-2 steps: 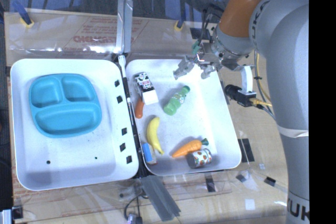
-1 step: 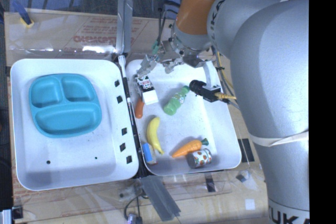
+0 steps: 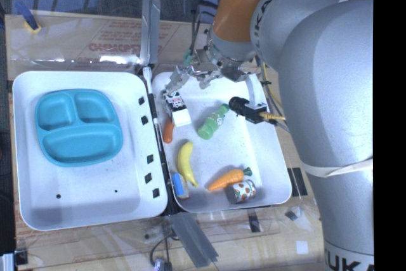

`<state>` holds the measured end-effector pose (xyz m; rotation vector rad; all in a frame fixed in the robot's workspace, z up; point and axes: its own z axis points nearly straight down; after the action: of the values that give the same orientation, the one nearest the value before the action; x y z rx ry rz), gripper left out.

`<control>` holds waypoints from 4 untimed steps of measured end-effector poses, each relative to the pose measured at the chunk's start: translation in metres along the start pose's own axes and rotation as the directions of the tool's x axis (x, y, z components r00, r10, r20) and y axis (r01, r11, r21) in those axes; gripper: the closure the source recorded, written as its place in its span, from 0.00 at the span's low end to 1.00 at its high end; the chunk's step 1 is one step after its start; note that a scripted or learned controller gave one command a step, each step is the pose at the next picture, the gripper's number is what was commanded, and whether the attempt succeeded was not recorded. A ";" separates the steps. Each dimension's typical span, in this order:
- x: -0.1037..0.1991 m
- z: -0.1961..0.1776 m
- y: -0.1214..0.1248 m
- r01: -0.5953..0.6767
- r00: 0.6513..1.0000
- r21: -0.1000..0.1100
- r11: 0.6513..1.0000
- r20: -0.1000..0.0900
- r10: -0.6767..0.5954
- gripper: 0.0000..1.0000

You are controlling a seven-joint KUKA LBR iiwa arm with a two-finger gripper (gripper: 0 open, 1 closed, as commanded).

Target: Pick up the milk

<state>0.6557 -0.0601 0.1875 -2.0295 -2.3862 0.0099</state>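
Note:
The milk (image 3: 178, 110) is a small white carton with a dark printed top. It lies at the back left of the right bin (image 3: 269, 155), near the divider between the bins. My gripper (image 3: 177, 80) hangs just behind and above the carton, close to it, reaching down from the orange-banded wrist (image 3: 240, 3). From this slant I cannot say whether it touches the carton.
The right bin also holds a green bottle (image 3: 212, 122), a banana (image 3: 186, 164), a carrot (image 3: 226, 179), a small can (image 3: 242, 191), an orange stick (image 3: 168, 131) and a blue item (image 3: 178, 185). A blue divided plate (image 3: 78, 125) lies in the left bin (image 3: 25, 200).

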 end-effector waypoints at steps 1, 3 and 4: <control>0.007 0.000 -0.002 0.074 0.997 0.003 0.997 -0.001 -0.074 0.00; -0.074 0.099 -0.061 0.310 0.951 -0.003 0.951 0.001 -0.310 0.00; -0.068 0.100 -0.099 0.370 0.929 -0.003 0.929 0.002 -0.370 0.00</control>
<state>0.5676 -0.1430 0.0880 -1.5449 -2.7277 0.0037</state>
